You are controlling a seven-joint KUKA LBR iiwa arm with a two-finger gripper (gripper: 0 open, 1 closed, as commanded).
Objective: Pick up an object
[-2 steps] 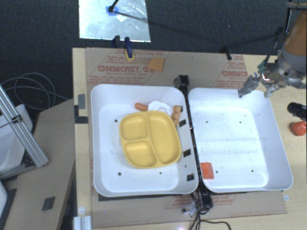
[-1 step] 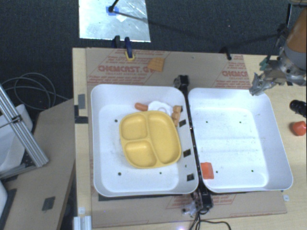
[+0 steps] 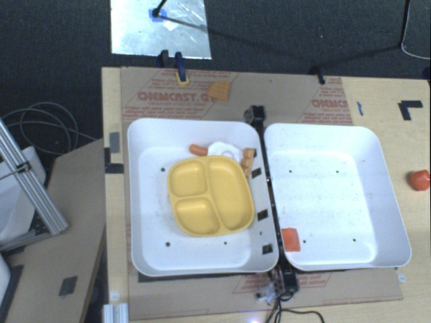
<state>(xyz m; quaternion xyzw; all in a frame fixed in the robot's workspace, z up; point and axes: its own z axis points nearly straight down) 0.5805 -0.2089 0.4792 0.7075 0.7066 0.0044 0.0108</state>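
Observation:
A yellow three-compartment plate (image 3: pixel 210 196) lies in the middle of the left bin (image 3: pixel 145 180). Behind it sit a small orange sausage-shaped piece (image 3: pixel 199 150), a white cup-like object (image 3: pixel 224 151) and a tan block (image 3: pixel 248 158) near the bin's right wall. A small orange-red block (image 3: pixel 290 239) rests at the front left corner of the right bin (image 3: pixel 377 180).
Outside the bins, a tan piece (image 3: pixel 219 90) lies on the cardboard at the back and a red object (image 3: pixel 419 180) sits on the bench to the right. Black clips join the bins along the middle seam (image 3: pixel 262 214). A metal sheet (image 3: pixel 160 19) lies on the floor beyond.

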